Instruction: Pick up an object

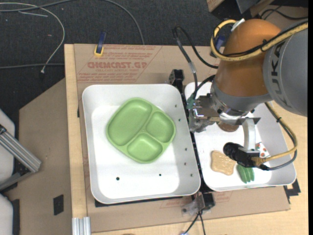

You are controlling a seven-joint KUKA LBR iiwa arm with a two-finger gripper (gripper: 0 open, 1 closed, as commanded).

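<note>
My gripper (221, 120) hangs over the back half of the right bin (274, 180), mostly hidden under the grey wrist and orange band. A brown rounded thing (228, 127) shows just beneath it; whether the two touch is unclear. A tan toast-like piece (222, 164) lies toward the bin's front. A green pod-like object (246, 173) lies right of it. A small orange and white piece (263, 151) peeks out farther right. In the left bin (98, 131) rests a green divided plate (141, 129).
Both bins sit on a cardboard sheet (122, 62) with red print. Black clamps (176, 76) stand at the back between the bins. Cables run from the wrist down across the right bin's right side. A metal rail (14, 148) lies at the far left.
</note>
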